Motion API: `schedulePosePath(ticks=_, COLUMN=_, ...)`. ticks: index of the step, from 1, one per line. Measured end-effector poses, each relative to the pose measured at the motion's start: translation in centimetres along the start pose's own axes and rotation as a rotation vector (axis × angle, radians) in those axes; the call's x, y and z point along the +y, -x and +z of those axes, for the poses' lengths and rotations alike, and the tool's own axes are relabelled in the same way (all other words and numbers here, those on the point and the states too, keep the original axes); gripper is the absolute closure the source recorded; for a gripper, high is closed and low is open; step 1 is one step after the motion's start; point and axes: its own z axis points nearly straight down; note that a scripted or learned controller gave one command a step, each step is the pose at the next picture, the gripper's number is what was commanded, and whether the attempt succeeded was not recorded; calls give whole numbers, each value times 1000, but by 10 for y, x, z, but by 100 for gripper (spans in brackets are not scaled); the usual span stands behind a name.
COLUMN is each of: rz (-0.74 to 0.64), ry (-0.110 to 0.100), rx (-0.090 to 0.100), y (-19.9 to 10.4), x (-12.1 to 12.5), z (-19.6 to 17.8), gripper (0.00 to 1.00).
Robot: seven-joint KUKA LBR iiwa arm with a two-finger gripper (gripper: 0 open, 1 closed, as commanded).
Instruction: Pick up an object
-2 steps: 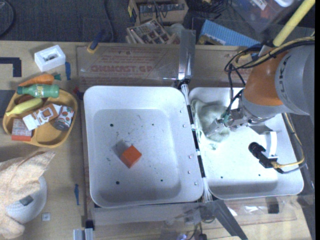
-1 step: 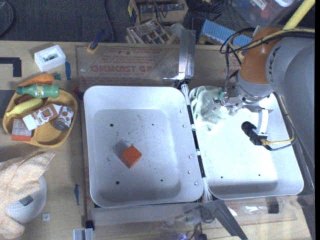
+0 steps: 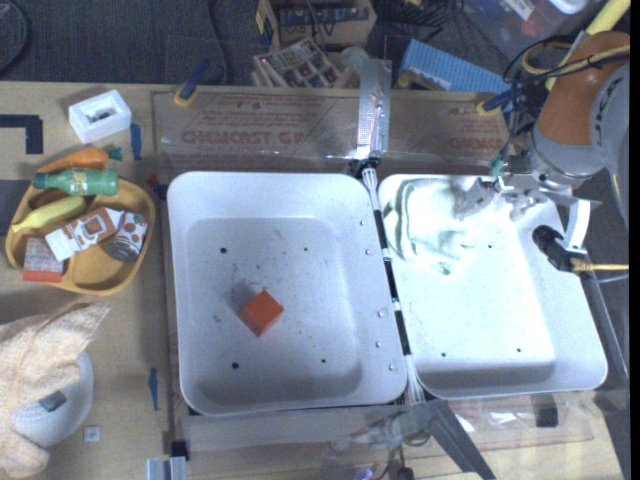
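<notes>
in the camera view you see the orange block (image 3: 262, 312) lying alone in the left bin (image 3: 200, 208), a little near of its middle. the gripper (image 3: 478, 196) hangs blurred over the far part of the right bin (image 3: 570, 358), well apart from it.

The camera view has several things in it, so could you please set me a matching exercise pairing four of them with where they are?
Things:
1. orange cube
2. gripper
3. green bottle
4. small white box

Places:
A. in the yellow bowl left of the bins
B. on the floor of the left bin
C. on the bench beyond the bowl, at the far left
D. over the far end of the right bin

Pairs: 1-B, 2-D, 3-A, 4-C
</notes>
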Motion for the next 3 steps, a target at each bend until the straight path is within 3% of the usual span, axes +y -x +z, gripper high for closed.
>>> schedulePosePath(ticks=1, rz=-20, ry=-4, rx=3, y=-39, x=-27, z=-12, gripper=0)
schedulePosePath(ticks=2, rz=-27, ry=0, rx=0, y=2, x=0, z=-25, gripper=0)
schedulePosePath(ticks=3, rz=-75, ry=9, rx=2, y=-78, x=-52, z=33, gripper=0)
